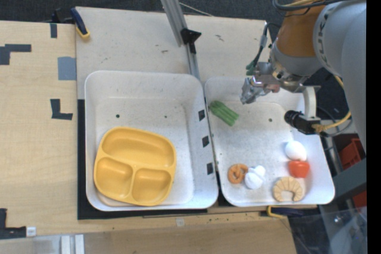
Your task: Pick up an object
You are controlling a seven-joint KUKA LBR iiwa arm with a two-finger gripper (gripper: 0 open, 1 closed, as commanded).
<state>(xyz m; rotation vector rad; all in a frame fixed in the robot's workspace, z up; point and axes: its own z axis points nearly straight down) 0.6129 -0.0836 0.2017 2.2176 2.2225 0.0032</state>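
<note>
In the right bin [262,128] a green ridged piece [224,112] lies near the far left corner. Along the front lie a small brown pretzel [237,173], a white garlic-like piece [255,178] and a croissant [289,188]. A white egg [295,150] and a red tomato [299,169] sit by the right wall. My gripper [249,96] hangs over the far part of this bin, just right of the green piece and apart from it, with nothing visible between its fingers.
The left bin [143,92] holds a yellow divided plate [135,165] at its front. A metal pole [169,0] slants down to the wall between the bins. A black cable fitting [299,121] hangs beside the arm over the right bin.
</note>
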